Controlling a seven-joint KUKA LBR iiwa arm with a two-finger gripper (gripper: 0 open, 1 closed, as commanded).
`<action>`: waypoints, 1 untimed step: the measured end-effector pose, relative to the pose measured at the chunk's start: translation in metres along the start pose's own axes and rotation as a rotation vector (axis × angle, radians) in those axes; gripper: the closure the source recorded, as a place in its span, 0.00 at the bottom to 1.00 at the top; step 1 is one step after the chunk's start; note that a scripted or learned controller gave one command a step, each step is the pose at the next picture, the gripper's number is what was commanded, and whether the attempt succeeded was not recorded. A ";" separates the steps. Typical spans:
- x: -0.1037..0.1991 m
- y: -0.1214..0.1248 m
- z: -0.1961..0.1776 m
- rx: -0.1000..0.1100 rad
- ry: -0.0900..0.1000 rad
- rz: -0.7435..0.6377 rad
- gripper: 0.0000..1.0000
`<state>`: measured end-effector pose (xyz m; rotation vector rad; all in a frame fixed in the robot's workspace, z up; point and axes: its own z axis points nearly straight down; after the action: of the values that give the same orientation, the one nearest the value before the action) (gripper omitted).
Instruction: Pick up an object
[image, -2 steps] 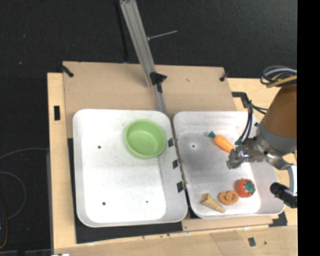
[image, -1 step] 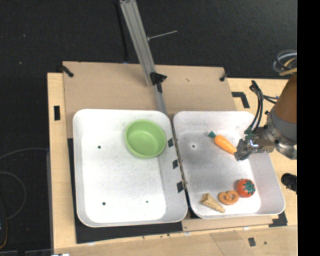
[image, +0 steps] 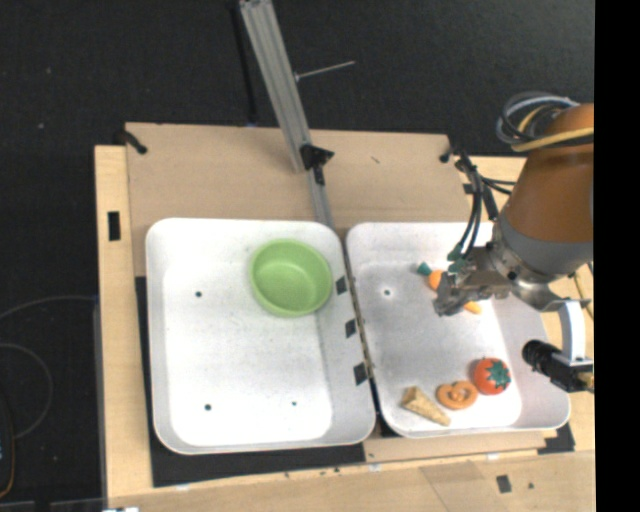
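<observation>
Right bin (image: 400, 340): a small orange piece with a green tip (image: 430, 274), carrot-like, is seen lying near the bin's upper middle, partly hidden under the end effector (image: 455, 298). A second bit of orange shows just right of the end effector; whether it belongs to the same piece cannot be told. The end effector is lowered over this spot, dark and compact; its degree of opening cannot be told, nor any contact with the piece.

Along the bin's lower edge are noted a tan wedge (image: 425, 404), an orange ring-shaped piece (image: 458, 394) and a red tomato-like piece with a green top (image: 491, 375), close together.

Left bin (image: 200, 400): a green bowl (image: 291, 278) is seen upright near the upper right corner.
</observation>
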<state>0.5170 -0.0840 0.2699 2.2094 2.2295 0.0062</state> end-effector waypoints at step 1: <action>0.050 0.001 0.018 0.004 0.000 0.002 1.00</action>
<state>0.5178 -0.0336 0.2522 2.2138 2.2287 0.0013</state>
